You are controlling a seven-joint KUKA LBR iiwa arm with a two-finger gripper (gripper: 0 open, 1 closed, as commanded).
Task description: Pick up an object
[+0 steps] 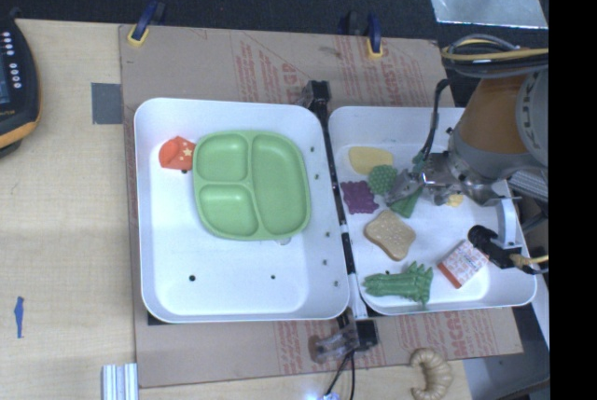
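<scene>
My gripper (pixel 410 186) is low in the right bin (pixel 522 296), right at the green broccoli piece (pixel 384 177). I cannot tell its state. Nothing is lifted: the bread slice (pixel 390 234) and other items rest on the bin floor, so the pick remains undone.

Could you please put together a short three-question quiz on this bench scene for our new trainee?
1. True or false: the green divided plate lies in the right bin.
2. Which item lies beside the green divided plate in the left bin? A) bread slice B) red item C) purple item
3. Fill in: the gripper sits next to the green ______ toy.

Key:
1. False; it is in the left bin.
2. B, the red item at the plate's upper left.
3. Broccoli-like; whether the gripper holds it cannot be told.
</scene>
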